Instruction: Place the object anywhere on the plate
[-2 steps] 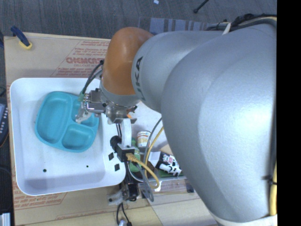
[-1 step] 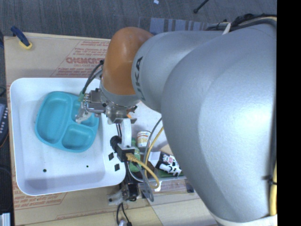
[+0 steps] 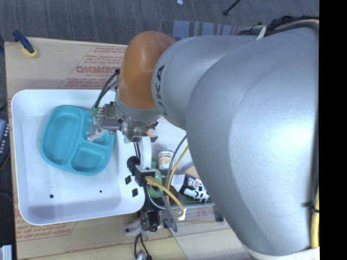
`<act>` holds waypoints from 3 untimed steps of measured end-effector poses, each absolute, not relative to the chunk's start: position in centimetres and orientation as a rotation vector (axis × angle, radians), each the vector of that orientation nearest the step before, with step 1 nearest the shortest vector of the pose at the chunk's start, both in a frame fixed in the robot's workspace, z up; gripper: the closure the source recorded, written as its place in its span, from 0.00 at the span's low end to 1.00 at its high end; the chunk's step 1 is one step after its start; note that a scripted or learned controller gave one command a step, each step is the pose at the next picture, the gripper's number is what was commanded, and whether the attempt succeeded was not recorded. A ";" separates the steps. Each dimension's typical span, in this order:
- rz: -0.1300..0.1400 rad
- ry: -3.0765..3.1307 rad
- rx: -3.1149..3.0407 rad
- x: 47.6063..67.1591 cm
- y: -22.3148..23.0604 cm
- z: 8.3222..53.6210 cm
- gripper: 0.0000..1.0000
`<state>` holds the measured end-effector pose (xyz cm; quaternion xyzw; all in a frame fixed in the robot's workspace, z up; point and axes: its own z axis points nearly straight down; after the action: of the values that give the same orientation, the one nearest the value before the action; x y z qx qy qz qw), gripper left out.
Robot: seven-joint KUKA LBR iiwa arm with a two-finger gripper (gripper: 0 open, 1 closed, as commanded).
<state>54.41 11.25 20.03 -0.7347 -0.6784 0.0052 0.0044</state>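
A light blue divided plate (image 3: 68, 138) lies in the left white bin (image 3: 32, 199). The grey arm with its orange band (image 3: 142, 72) reaches in from the right, and my gripper (image 3: 100, 128) hangs over the plate's right rim. The arm's bulk covers most of the right bin. What, if anything, sits in the gripper is too small and shadowed to tell.
A small jar with a yellowish lid (image 3: 165, 158) and a black-and-white patterned object (image 3: 193, 188) peek out under the arm in the right bin. Cables and a bracket (image 3: 154, 196) hang by the bins' shared wall. A blue and yellow clamp (image 3: 24, 43) lies at the bench's far left corner.
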 end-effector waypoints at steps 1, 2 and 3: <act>0.016 -2.125 -2.302 54.4 11.3 20.0 0.00; 0.016 -2.125 -2.302 54.4 11.3 20.0 0.00; 0.016 -2.125 -2.302 54.4 11.3 20.0 0.00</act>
<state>54.41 11.26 20.03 -0.7347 -0.6784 0.0052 0.0044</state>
